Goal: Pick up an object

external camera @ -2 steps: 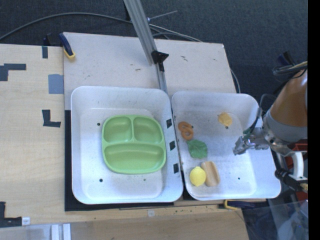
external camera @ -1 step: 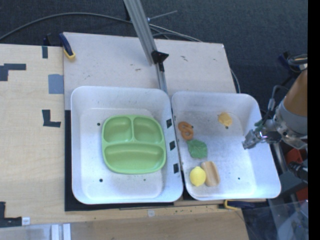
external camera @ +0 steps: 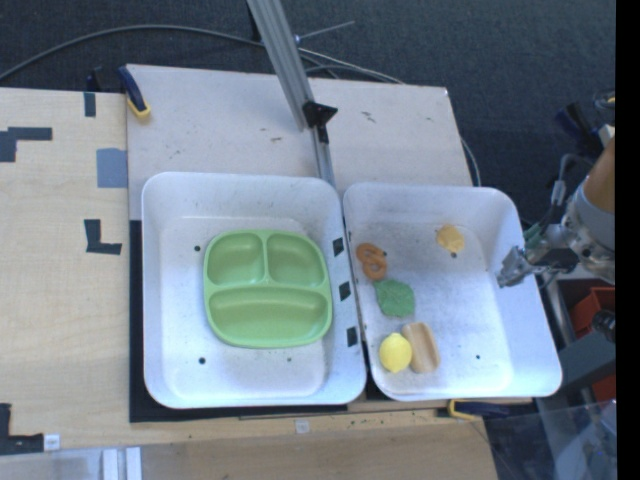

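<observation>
five small items lie in the right bin [external camera: 520, 363]: a pretzel-shaped piece [external camera: 372, 260] near the left wall, a green leafy piece [external camera: 396, 298] just below it, a lemon [external camera: 396, 352] touching a hot dog in a bun [external camera: 423, 347] toward the near edge, and a small yellow-orange piece [external camera: 450, 238] alone toward the far right. resting in the left bin [external camera: 160, 298], a green divided plate [external camera: 267, 288], three compartments, nothing in them. hovering at the right bin's outer rim, the gripper [external camera: 512, 268], arm reaching in from the right, nothing visible between the fingers; too small and blurred to tell whether parted or closed. well apart from every item, nearest to the yellow-orange piece.

judged an approach stage: no target yet contacted, nothing lifted, the pick itself not yet begun. next move likely calling for travel inward over the bin floor, alignment above one item, then a descent with fingers wide enough to straddle it. easiest candidate probably the yellow-orange piece, standing clear of neighbours; trickier, the lemon and hot dog, pressed together and apt to roll or shift under a finger; flattest and hardest to pinch, perhaps the leafy piece.
</observation>
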`<state>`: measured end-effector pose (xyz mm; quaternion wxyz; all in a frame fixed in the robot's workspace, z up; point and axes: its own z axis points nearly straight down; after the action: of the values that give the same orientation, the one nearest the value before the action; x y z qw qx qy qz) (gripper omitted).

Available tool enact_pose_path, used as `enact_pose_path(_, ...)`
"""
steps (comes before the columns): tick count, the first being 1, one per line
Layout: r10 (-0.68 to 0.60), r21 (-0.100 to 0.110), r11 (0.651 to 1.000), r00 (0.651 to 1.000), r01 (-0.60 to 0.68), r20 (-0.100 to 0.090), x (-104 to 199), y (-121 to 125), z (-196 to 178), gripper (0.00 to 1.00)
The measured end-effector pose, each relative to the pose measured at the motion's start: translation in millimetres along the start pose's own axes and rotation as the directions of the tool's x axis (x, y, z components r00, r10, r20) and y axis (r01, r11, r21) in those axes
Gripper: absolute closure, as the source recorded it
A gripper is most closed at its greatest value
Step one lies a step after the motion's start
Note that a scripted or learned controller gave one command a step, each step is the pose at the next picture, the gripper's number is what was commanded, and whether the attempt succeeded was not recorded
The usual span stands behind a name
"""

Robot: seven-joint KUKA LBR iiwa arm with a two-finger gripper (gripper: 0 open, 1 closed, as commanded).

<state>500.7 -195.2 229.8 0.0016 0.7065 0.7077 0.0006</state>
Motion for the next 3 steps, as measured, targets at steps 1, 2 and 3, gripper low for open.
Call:
enact_pose_path(1, -0.003, 0.005, 1.000, 1.000, 0.003, -0.003, 50, -5, 6, 1.00)
enact_pose_path(2, -0.006, 0.006, 1.000, 1.000, 0.006, -0.003, 110, 1, 13, 1.00)
enact_pose_path(3, -0.007, 0.004, 1.000, 1.000, 0.007, -0.004, 164, 2, 1, 1.00)
